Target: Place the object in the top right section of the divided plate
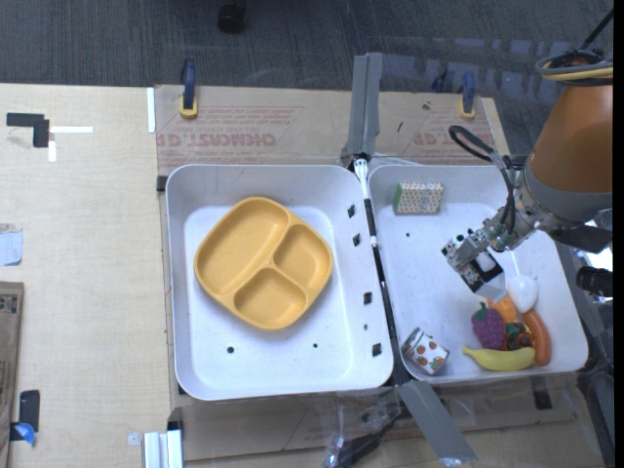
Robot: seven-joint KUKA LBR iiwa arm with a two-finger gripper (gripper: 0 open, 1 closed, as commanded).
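Note:
A yellow divided plate (pixel 263 261) lies in the left bin (pixel 195 359); its top right section (pixel 300 256) holds nothing. My gripper (pixel 470 260) hangs over the middle of the right bin (pixel 419 291), reaching in from the right. Just below and right of it sits a cluster of toy food: a white egg-like piece (pixel 524 292), purple grapes (pixel 489 328), an orange carrot (pixel 538 337) and a yellow banana (pixel 500 359). Nothing shows between the fingers.
A small speckled block (pixel 418 198) sits at the back of the right bin. A patterned cup (pixel 425 352) lies on its side at that bin's front left corner. A ridge with black clips (pixel 370 252) divides the two bins.

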